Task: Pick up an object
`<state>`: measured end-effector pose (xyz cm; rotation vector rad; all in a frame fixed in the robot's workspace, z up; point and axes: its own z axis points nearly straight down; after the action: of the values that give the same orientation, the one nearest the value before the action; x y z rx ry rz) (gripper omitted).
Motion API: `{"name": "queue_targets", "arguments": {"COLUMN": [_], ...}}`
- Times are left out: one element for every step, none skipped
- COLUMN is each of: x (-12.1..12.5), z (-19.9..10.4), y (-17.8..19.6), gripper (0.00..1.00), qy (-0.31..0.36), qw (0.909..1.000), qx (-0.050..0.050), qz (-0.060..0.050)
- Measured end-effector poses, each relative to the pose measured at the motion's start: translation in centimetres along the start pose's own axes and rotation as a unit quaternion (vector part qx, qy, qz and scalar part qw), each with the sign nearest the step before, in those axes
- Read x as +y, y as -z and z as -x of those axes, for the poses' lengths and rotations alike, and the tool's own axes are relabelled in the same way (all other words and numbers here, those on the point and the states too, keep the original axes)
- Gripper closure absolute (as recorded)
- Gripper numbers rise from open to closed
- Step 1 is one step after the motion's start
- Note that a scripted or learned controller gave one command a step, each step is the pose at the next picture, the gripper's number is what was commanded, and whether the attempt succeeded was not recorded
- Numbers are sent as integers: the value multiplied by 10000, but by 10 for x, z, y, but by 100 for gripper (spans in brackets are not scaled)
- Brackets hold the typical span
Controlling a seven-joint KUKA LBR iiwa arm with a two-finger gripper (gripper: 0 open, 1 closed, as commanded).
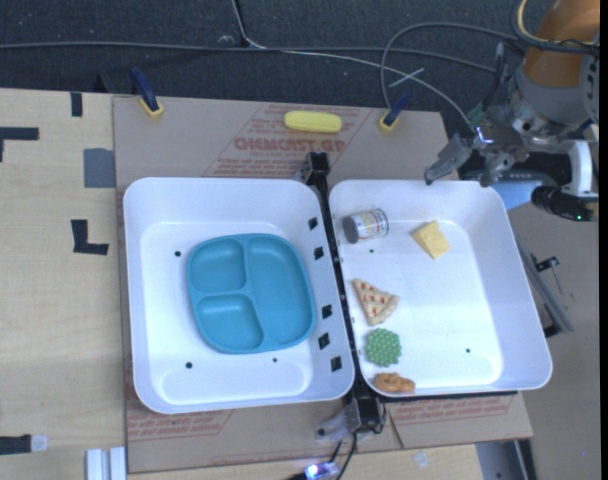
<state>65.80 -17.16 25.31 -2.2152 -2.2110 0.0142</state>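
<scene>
even bright light, soft shadows, slight blur.

A single fixed camera looks down on the bench from above at a slight slant, far enough off to take in both white bins: the left bin [144, 298] at centre-left of the frame, the right bin [484, 298] at centre-right.

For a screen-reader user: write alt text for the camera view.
A robot gripper hovers above the right white bin's far corner, which holds a small can, yellow cheese wedge, pizza slice, green piece and a pretzel. The left bin holds a blue divided plate.
</scene>
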Motion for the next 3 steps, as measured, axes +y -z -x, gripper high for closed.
{"name": "queue_targets", "arguments": {"x": [2,10,3], "z": [-1,-1,-2], "y": [9,-38,-85], "gripper": [0,0,0], "qy": [17,21,18], "qw": [10000,10000,10000], "qx": [-13,-13,-12], "qz": [71,46,45]}}
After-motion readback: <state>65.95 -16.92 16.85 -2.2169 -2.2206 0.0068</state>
